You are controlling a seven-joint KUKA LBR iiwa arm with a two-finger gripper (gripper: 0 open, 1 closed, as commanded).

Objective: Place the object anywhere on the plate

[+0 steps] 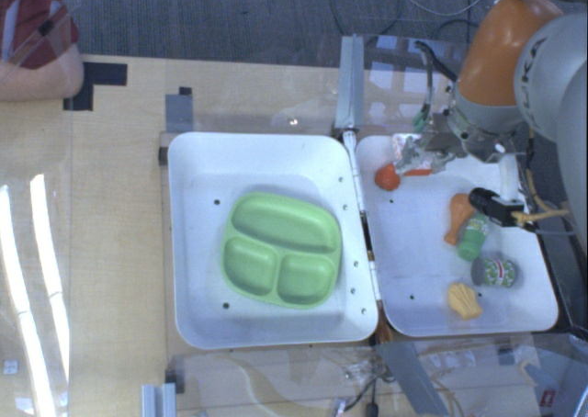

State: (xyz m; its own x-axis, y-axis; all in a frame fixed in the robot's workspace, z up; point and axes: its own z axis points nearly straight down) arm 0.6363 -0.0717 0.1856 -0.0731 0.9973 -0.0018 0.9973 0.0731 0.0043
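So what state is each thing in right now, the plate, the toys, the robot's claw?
Green three-compartment plastic plate: lying flat in the left white bin, nothing on it.
Red toy piece: in the right white bin, beside the gripper.
Orange carrot-shaped toy: lying down.
Green toy bottle: lying against the carrot.
Round grey-green can: lying apart.
Yellow shell-shaped toy: lying apart.

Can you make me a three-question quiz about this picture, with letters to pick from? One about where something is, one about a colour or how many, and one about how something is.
1. Where is the plate?
A. left bin
B. right bin
C. on the bench

2. What colour is the plate?
A. red
B. green
C. blue

3. How does the red object by the gripper sit?
A. on the plate
B. in the right bin
C. outside both bins

Answers:
1 A, the plate lies in the left bin.
2 B, it is light green.
3 B, it sits at that bin's far left corner.
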